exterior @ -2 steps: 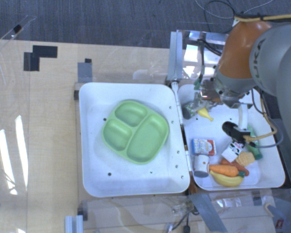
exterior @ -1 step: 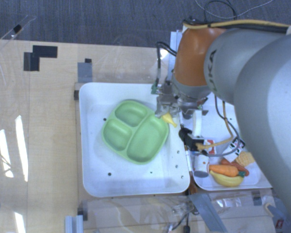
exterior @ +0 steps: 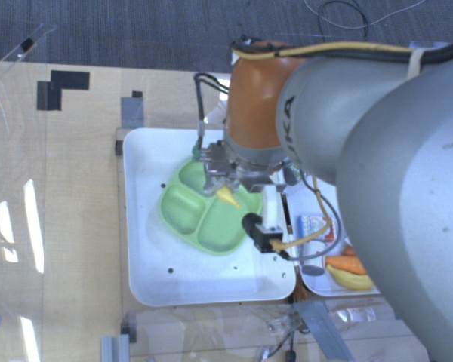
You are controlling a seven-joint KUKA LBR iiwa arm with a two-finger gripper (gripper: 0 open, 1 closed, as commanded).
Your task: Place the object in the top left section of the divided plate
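Note:
A light green divided plate point(exterior: 204, 216) lies in the left white bin point(exterior: 158, 277), tilted so its sections run diagonally. A small yellow wedge-shaped object point(exterior: 227, 197) shows just under the gripper point(exterior: 220, 181), over the plate's upper right part near the dividing ridges. The gripper hangs straight down from the orange-banded wrist point(exterior: 260, 104) and hides the plate's far right rim. I cannot make out whether the yellow object is held or resting on the plate.
The big grey arm covers the right side of the view. In the right bin point(exterior: 317, 286) I see a yellow banana point(exterior: 352, 280), an orange carrot-like piece point(exterior: 346, 263) and a blue and white packet point(exterior: 311, 224). A black cable fitting point(exterior: 257, 231) hangs over the plate's right edge.

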